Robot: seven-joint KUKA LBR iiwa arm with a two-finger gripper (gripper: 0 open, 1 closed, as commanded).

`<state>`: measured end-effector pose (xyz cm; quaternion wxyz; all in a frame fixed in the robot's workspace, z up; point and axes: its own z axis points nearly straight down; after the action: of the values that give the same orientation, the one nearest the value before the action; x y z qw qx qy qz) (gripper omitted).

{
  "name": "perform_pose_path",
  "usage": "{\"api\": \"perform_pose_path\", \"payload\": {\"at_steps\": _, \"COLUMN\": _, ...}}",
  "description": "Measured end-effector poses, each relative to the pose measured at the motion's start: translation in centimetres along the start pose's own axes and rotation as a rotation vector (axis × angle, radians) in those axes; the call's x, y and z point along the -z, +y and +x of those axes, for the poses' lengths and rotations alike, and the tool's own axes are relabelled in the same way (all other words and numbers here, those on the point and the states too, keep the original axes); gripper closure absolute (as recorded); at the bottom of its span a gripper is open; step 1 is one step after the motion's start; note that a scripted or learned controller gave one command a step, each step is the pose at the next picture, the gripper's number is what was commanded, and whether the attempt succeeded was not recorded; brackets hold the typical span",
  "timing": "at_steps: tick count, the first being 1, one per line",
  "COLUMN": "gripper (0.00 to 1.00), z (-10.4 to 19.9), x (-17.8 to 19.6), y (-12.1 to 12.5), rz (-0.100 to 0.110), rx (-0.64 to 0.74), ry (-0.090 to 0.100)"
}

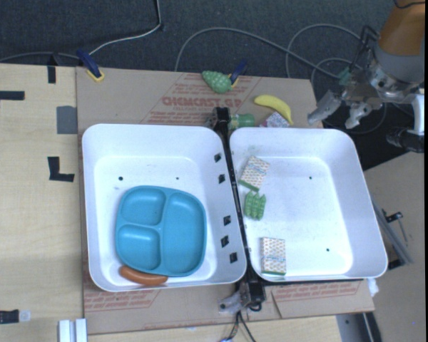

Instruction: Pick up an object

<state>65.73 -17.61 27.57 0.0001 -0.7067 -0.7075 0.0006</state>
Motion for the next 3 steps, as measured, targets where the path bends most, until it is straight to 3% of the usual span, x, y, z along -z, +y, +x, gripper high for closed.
{"api": "perform_pose_path", "payload": {"at_steps": 1, "gripper": 0.00, "z": -2.2, "x": -18.9, "y": -3.4, "rz": -0.003, "rx": 0.000, "ry": 0.000}}
{"api": "perform_pose_path", "payload": {"at_steps": 2, "gripper": 0.00, "z": 5.2, "x": -18.9, "y": -3.1, "rz": -0.005, "rx": 0.002, "ry": 0.001}}
{"api": "perform_pose_path", "payload": {"at_steps": 3, "gripper": 0.00, "z": 7.3, "x": -19.0, "y": -2.2, "rz": -0.003, "rx": 0.000, "ry": -0.003}}
